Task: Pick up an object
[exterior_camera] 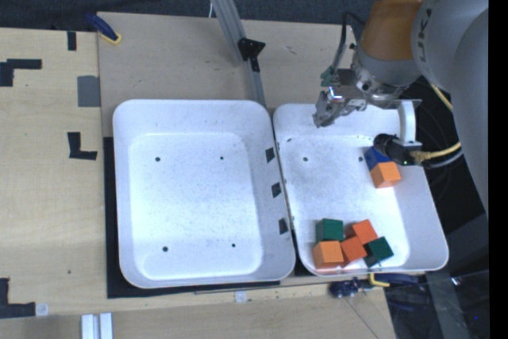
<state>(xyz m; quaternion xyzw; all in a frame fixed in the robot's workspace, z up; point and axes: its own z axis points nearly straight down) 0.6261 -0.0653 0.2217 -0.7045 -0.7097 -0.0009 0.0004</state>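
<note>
Four blocks [348, 242] are crowding the right bin's [295, 171] near rim; your gripper [327, 117] is hovering far-left, finger state indiscernible.

I can't read any text, label, brand or number from here. The black tape marks on the pale wooden counter [48, 171] spell nothing I can make out.

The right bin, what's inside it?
The right bin holds a heap of orange blocks and green blocks at its near edge, plus one orange block touching a blue piece. Anything beneath the heap is hidden.
</note>
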